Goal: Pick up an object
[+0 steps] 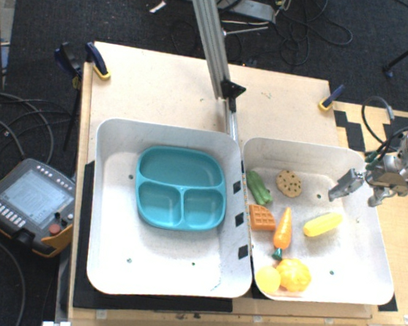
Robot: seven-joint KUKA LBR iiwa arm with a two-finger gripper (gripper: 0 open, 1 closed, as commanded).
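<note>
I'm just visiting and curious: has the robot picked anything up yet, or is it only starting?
Only starting, it seems. Nothing looks lifted: the cookie, carrot, waffle and corn all lie in the right bin. The gripper sits at that bin's upper right with open jaws, nothing between them. The whole pick is left.

Honestly, nothing was readable here. The handheld controller [27,205] left of the worktop [161,87] had a lit screen, but whatever it showed was way too small and blurry to make out. No labels, brands or numbers could be read on the bins or toys either.
</note>
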